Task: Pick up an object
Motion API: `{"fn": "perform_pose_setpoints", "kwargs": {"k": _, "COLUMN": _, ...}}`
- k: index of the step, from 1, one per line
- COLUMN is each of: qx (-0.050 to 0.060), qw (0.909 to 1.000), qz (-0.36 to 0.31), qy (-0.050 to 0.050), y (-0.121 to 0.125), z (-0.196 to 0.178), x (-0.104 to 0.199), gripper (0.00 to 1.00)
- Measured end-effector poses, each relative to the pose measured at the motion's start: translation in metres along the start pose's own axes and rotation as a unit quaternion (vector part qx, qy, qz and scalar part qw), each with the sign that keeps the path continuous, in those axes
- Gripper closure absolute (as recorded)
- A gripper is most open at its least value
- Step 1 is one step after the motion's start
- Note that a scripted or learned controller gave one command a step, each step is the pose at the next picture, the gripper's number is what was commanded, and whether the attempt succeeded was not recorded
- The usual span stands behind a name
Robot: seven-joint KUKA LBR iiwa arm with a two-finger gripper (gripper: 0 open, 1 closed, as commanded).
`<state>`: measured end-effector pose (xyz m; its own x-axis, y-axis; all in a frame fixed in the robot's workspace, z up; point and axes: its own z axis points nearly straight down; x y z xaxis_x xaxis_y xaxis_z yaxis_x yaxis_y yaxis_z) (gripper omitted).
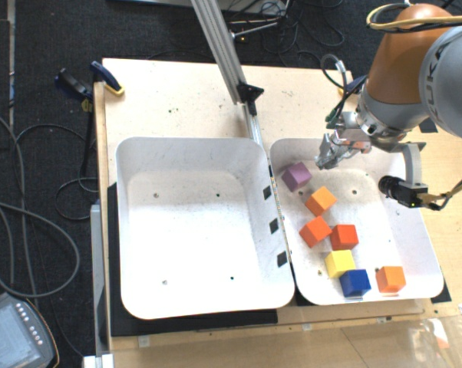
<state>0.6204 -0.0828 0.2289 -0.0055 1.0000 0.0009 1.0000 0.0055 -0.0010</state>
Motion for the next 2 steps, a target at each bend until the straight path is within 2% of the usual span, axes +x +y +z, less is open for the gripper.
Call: {"fn": "perform_pose_setpoints", "kwargs": {"k": 2, "qx": 0.000, "qw": 1.0000, "qz": -0.001, "qy": 0.001, "y": -0.038, "z": -0.014, "x": 0.106, "gripper": 1.00}}
